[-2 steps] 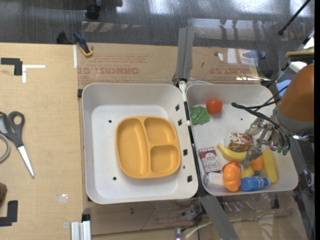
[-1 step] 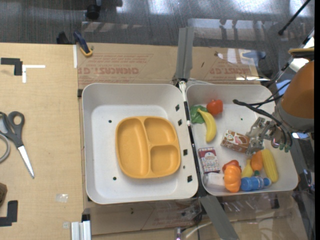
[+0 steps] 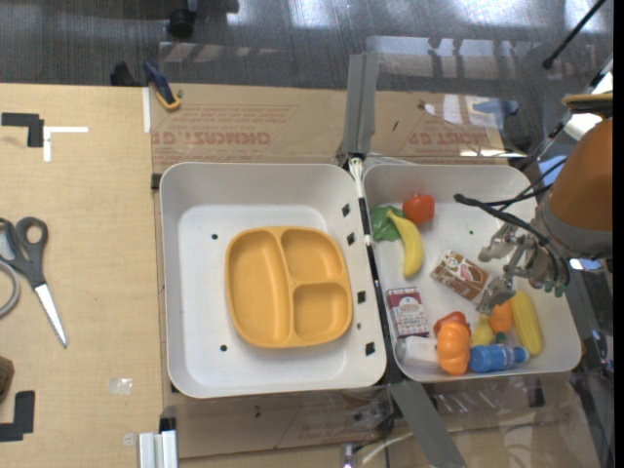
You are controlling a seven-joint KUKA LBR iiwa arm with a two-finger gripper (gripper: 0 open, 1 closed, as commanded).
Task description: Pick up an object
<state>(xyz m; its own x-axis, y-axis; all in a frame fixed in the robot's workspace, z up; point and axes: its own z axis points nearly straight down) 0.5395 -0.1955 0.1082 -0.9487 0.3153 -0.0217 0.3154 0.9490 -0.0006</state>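
Note:
My gripper [image 3: 492, 276] hangs over the right side of the right bin [image 3: 458, 178], its two metal fingers spread open with nothing between them. Just left of the fingertips lies a brown snack packet [image 3: 460, 274]. Below them are a small orange piece [image 3: 500, 318] and a yellow corn cob [image 3: 526, 322]. Further left in this bin lie a banana [image 3: 411, 245], a red tomato [image 3: 418, 209], a green item [image 3: 382, 222] and a red-and-white box [image 3: 407, 312]. At its front edge sit an orange pumpkin [image 3: 452, 347] and a blue bottle [image 3: 497, 359].
The left bin [image 3: 185, 261] holds a yellow divided plate [image 3: 290, 286]. Scissors [image 3: 34, 271] lie on the bench at far left. A small blue and yellow tool [image 3: 161, 86] rests on the cardboard behind the bins. Cables hang near the arm at the right.

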